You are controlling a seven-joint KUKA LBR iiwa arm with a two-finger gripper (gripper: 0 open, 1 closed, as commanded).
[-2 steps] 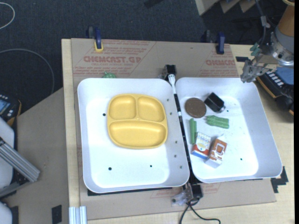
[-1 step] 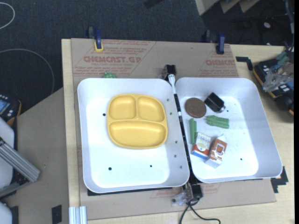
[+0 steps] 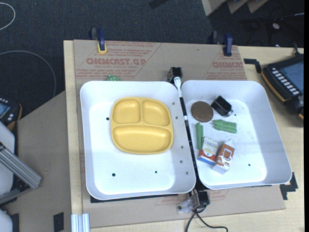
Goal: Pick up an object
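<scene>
A yellow divided plate is contained in the left bin; the right bin holds a brown disc, a black block, green pieces and two small cartons — gripper state cannot be told.

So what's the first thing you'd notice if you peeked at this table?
The big yellow divided plate jumps out first, sitting in the middle of the left white bin. Next comes the small pile in the right white bin: a brown disc and a black block near the back, two green pieces, and two little cartons lying side by side toward the front.
</scene>
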